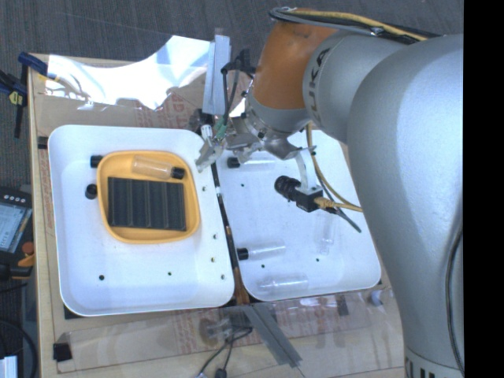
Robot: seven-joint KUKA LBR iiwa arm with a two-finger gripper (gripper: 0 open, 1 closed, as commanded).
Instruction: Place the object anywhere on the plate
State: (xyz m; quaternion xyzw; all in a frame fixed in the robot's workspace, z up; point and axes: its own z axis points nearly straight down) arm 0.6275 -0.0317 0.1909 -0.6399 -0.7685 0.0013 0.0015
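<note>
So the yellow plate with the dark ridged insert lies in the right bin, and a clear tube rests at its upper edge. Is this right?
Not quite: the yellow plate lies in the left bin, not the right one. The camera view shows it there, with the dark ridged insert in its middle and the clear tube resting at its upper edge, as you said.

Open white floor around the yellow plate [150, 199] in the left bin [79, 282]; arm [378, 116] over the right bin's [354, 270] far side.
</note>
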